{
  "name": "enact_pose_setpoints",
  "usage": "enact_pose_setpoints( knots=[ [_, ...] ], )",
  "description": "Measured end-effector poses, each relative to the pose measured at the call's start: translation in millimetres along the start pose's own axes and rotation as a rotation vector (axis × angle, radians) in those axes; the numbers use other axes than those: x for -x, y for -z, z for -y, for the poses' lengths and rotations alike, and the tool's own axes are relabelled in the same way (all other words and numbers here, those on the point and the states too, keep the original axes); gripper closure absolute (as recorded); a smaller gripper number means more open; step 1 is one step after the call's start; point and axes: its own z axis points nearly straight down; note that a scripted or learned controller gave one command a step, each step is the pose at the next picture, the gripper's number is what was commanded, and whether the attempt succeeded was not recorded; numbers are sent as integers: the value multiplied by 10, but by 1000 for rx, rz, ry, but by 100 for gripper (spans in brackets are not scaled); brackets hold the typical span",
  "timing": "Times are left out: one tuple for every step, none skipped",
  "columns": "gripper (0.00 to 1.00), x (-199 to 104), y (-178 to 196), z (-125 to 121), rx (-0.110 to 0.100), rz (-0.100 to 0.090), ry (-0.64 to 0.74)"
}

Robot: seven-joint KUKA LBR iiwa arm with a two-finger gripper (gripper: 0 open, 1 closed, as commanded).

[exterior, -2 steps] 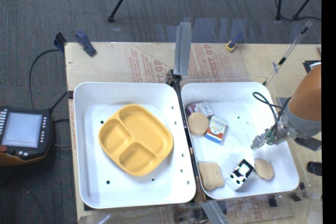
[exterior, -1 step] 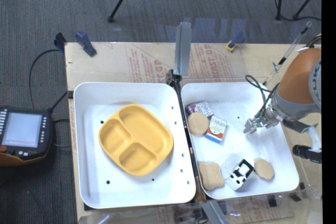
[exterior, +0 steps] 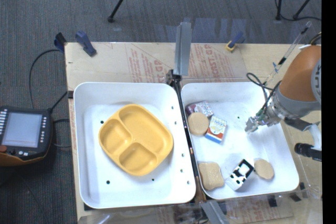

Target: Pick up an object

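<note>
Left bin (exterior: 84, 113): yellow divided plate (exterior: 135, 139), nothing to grab there. Right bin (exterior: 231, 91): round cookie (exterior: 198, 124), small box (exterior: 216, 129), toast piece (exterior: 210, 175), black-white block (exterior: 240, 173), second cookie (exterior: 263, 169). Gripper (exterior: 255, 123) hovers over bare floor, right of box; finger opening too small to tell, nothing seen held. Best move: shift left over box, descend straight, close across narrow sides.
</note>
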Motion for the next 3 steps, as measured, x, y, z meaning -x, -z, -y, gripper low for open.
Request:
enact_pose_setpoints(
  knots=[
    [100,1,94,-2,0,0,1],
    [100,4,188,-2,0,-1,3],
    [100,9,282,-2,0,-1,4]
  ],
)
